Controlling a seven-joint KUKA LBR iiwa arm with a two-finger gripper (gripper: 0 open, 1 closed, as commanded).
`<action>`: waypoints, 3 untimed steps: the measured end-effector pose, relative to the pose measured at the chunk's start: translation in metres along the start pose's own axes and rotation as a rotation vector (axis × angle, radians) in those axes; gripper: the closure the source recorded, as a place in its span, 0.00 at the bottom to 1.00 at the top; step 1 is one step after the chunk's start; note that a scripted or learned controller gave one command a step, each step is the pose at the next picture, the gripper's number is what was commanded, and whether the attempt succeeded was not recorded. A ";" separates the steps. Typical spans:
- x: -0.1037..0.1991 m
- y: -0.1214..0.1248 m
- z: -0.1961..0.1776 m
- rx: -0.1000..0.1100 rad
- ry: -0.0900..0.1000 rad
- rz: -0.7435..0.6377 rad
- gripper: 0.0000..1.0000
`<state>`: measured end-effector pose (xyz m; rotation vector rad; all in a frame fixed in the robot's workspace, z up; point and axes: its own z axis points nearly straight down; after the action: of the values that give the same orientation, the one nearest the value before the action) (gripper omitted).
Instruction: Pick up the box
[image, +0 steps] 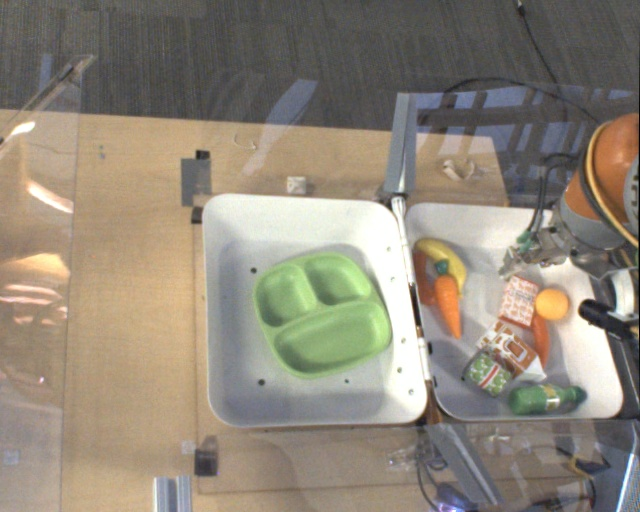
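my metal two-finger gripper (527, 250) over right white bin (600, 405), above small red-white carton box (519, 300), can't tell grip state tbh

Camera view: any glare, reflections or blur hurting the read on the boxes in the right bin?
Camera view: bright glare streaks on the transparent panel at left, faint reflections along the top; both shallow white bins are evenly lit with soft shadows. The small red-and-white cartons are readable, print too soft to resolve. The two-finger gripper is small and blurry.
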<state>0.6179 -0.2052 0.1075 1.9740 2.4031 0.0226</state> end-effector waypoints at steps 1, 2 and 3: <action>0.000 0.000 0.000 0.001 0.000 0.000 0.00; 0.006 -0.030 0.013 0.009 0.005 0.050 0.00; 0.005 -0.026 0.000 0.000 -0.001 0.047 1.00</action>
<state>0.5915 -0.2057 0.1066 2.0298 2.3556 0.0235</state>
